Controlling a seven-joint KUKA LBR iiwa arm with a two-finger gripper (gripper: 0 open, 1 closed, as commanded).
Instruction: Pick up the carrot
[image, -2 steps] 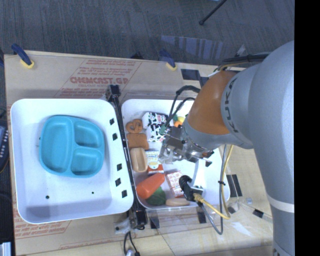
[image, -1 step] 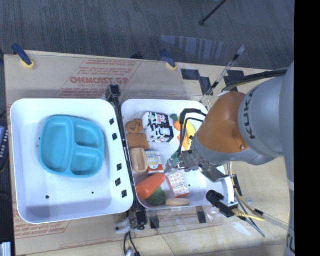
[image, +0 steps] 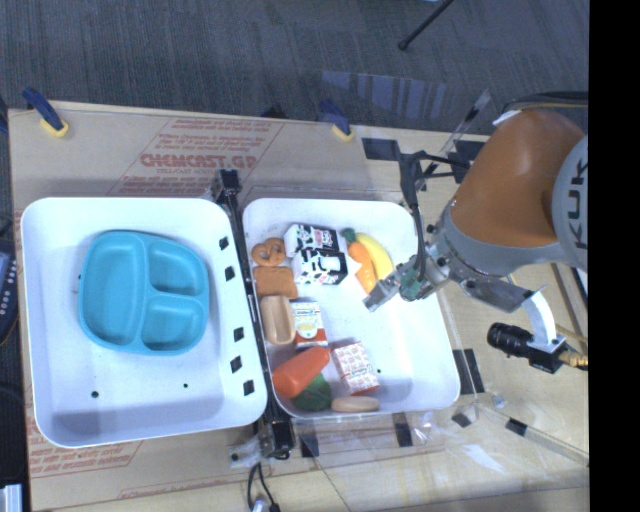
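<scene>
The left bin (image: 40, 330) holds a blue plate (image: 145, 292) with three sections, lying toward the bin's upper left. On the brown cardboard (image: 120, 140) above that bin, red print reads "CHEMCAST GP"; the smaller lines under it are too faint to read. A blue-and-yellow clamp (image: 45, 112) grips the cardboard's far left corner, and a second clamp (image: 337, 118) sits on its top edge further right.

The right bin (image: 425, 370) sits just beside the left bin, their walls meeting at a black hinge strip. Along the wall nearest the left bin lie a pretzel (image: 267, 252), a brown bread slice (image: 277, 283) and a tan bun (image: 276, 320), one below another. Right of the pretzel lies a black-and-white cow-patterned carton (image: 316, 253). Below it is a small white box with an orange label (image: 309, 322), its writing too small to read. In the corner nearest the camera lie a red pepper (image: 299, 370), a green vegetable (image: 313, 397), a red-patterned packet (image: 355, 367) and a pale sausage-shaped item (image: 355, 405).

The carrot (image: 360, 262) lies right of the cow carton, touching a yellow banana (image: 377, 254). The gripper (image: 385, 293) hovers just right of and below the carrot's tip, fingers slightly apart with nothing between them.
</scene>
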